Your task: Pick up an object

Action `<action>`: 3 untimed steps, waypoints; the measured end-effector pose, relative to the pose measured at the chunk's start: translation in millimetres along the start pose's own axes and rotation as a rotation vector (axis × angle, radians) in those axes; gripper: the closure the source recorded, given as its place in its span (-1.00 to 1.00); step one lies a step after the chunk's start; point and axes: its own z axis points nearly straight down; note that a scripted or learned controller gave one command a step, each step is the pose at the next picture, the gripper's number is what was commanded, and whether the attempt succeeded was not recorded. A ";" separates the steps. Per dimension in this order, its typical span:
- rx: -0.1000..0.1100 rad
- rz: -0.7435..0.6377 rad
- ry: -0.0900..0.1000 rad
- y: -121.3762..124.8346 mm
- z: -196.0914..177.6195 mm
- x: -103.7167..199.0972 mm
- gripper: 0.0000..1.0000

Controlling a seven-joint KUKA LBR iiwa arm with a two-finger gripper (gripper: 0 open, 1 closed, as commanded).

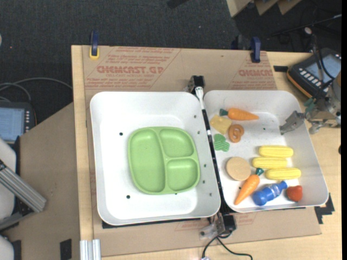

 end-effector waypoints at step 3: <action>0.001 0.005 -0.001 -71.8 101.8 25.9 1.00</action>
